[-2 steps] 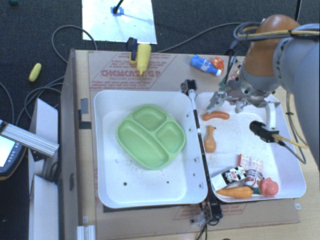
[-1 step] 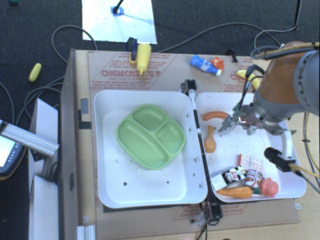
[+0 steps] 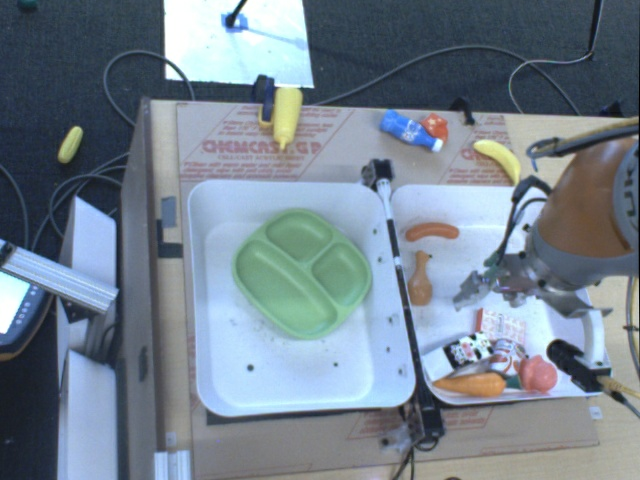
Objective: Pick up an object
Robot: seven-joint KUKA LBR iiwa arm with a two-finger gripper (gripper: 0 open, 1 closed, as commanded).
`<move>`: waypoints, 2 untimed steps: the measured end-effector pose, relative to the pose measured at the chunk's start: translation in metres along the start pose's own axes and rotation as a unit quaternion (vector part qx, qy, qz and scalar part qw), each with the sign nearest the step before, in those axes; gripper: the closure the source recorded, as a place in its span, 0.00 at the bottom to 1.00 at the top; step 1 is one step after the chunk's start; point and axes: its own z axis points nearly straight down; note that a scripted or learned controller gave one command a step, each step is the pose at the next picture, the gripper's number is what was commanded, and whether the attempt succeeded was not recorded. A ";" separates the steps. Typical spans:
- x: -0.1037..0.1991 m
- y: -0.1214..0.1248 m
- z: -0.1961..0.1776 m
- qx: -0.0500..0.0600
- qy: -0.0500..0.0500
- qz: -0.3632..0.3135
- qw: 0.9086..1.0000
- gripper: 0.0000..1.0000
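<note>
My gripper (image 3: 474,289) hangs over the middle of the right bin (image 3: 455,203), reaching in from the right under the grey arm with its orange band (image 3: 598,200). A brown pear-shaped toy (image 3: 420,279) lies just left of it, apart from it. An orange sausage (image 3: 432,232) lies farther back. Below the gripper sits a white and red packet (image 3: 499,324). A black and white toy (image 3: 467,350), an orange carrot (image 3: 471,384) and a pink-red lump (image 3: 538,373) crowd the bin's front edge. I see nothing held in the gripper.
The left bin (image 3: 225,368) holds a green divided plate (image 3: 302,272). On the cardboard behind the bins lie a yellow bottle (image 3: 285,114), a blue and red toy (image 3: 413,129) and a banana (image 3: 497,158). A black rod (image 3: 396,268) runs along the divide between the bins.
</note>
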 end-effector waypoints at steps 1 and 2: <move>0.005 -0.021 0.051 0.001 0.001 -0.001 1.000 0.00; -0.015 -0.020 0.048 0.000 0.000 0.000 1.000 0.00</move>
